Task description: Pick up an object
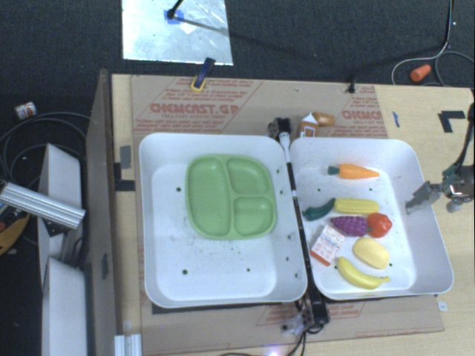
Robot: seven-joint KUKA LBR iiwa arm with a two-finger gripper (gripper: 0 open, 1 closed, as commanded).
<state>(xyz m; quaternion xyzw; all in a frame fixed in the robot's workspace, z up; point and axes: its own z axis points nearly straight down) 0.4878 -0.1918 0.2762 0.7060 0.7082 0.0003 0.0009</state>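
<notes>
Gripper [424, 196] hung at the right bin's [427, 273] right edge, holding nothing.
Whether its fingers were spread or pressed together couldn't be told; carrot [355, 172], corn [357, 206], grapes [348, 225], tomato [379, 225], lemon [371, 253] and banana [360, 274] lay in that bin.

Green plate [223, 199], white bins [167, 273].

Left of the gripper [424, 196], bare bin floor [404, 170] lies open; beyond it, clustered toy food [356, 228] obstructs passage.
</notes>
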